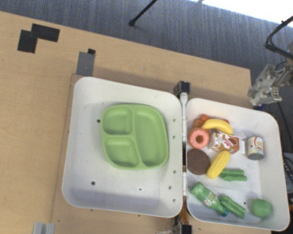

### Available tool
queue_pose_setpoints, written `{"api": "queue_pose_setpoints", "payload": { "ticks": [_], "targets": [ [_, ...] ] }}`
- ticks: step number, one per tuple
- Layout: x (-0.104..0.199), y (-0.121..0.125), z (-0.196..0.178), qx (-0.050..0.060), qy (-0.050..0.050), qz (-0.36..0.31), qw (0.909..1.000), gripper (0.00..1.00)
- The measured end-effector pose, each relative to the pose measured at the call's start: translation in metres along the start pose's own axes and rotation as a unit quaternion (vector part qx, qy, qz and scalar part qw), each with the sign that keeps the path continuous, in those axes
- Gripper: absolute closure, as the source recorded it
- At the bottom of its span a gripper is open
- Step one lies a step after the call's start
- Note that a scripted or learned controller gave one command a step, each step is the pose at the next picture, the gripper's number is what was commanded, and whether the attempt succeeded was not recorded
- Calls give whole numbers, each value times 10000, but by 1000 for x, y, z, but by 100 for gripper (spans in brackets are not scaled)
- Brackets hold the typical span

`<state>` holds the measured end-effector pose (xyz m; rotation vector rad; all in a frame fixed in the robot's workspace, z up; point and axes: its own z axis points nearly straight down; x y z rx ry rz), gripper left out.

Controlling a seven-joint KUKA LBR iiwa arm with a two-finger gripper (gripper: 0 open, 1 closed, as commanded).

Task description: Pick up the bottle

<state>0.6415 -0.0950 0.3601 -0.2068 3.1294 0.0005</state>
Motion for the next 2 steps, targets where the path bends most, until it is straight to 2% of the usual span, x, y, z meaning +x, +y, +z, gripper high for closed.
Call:
{"api": "queue_pose_setpoints", "payload": {
  "ticks": [1, 2],
  "targets": [
    [13, -27, -103, 13, -18, -1471, 9891, 100],
    [-31, 18, -7, -8, 0, -655, 9979, 100]
  ]
}}
